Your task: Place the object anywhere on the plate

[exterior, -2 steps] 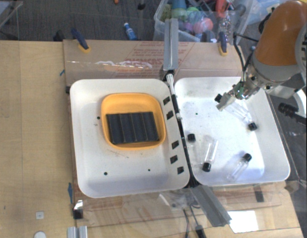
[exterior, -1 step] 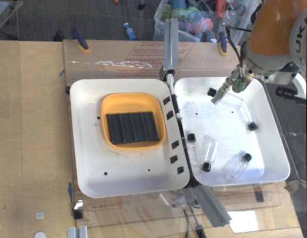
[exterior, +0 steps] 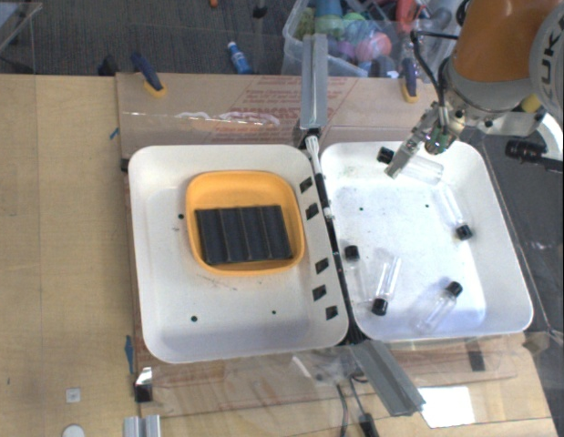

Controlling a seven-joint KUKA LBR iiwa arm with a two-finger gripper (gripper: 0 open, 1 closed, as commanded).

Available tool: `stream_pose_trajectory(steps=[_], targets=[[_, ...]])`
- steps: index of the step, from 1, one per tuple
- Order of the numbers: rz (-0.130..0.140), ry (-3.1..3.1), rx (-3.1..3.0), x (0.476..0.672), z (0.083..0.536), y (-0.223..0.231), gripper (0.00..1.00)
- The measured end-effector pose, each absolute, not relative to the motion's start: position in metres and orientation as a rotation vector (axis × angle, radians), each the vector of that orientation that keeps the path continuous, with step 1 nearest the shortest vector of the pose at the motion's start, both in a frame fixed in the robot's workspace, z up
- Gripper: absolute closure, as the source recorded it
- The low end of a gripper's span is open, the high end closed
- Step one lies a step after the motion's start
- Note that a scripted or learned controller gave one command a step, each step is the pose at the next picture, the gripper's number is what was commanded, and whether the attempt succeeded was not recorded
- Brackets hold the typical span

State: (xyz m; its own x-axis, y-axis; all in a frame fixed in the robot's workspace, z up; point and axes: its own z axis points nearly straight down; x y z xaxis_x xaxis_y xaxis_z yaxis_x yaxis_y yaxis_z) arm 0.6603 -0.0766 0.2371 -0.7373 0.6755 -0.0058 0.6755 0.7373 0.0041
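Orange plate (exterior: 198, 192) sits far left of the pincer (exterior: 434, 144), which grips a clear vial (exterior: 405, 158) slanting down-left, black cap lowest, upper right of frame.

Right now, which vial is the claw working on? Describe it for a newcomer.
Start at the right white bin, then its far edge under the claw. The clear vial there has a black cap and is tilted, lifted off the floor, unlike the vials lying flat nearer the front.

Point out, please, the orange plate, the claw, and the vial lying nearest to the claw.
orange plate (exterior: 201, 189): camera view, on its bare upper-left rim.
claw (exterior: 397, 164): camera view, at its fingertips, over the right bin.
vial (exterior: 418, 165): camera view, on its clear body, right of its black cap.
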Motion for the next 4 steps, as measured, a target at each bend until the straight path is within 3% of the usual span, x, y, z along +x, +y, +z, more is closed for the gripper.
stream_pose_trajectory(steps=[3,4], targets=[[0.003,2.951,1.056,0.659,0.289,-0.084,1.0],[0.001,2.972,0.993,0.657,0.323,-0.126,1.0]])
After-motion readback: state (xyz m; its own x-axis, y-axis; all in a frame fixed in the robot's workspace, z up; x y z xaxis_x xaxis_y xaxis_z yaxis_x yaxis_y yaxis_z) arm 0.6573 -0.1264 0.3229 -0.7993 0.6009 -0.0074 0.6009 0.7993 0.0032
